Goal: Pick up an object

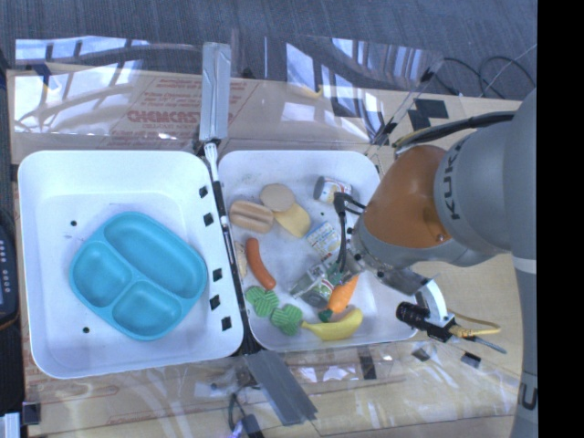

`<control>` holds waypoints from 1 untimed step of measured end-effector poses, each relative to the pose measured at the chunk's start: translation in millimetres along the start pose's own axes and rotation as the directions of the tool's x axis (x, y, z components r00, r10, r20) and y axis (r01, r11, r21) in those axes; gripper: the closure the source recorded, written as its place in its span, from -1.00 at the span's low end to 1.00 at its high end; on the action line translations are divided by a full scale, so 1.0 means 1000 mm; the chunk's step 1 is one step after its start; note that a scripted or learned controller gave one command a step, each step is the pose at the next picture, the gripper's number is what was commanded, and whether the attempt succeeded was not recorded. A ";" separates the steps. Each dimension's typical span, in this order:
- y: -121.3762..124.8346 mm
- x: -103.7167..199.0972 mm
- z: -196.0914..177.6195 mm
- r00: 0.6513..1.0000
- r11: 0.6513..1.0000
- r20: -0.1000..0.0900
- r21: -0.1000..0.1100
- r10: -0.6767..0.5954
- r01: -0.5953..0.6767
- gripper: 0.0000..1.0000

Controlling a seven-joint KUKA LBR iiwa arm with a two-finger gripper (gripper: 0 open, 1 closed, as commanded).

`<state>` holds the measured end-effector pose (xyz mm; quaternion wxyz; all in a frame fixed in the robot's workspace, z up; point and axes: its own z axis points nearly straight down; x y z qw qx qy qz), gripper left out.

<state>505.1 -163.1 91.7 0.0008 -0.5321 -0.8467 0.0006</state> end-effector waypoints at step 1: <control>0.004 0.000 -0.012 1.000 1.000 0.003 -0.008 -0.007 0.007 1.00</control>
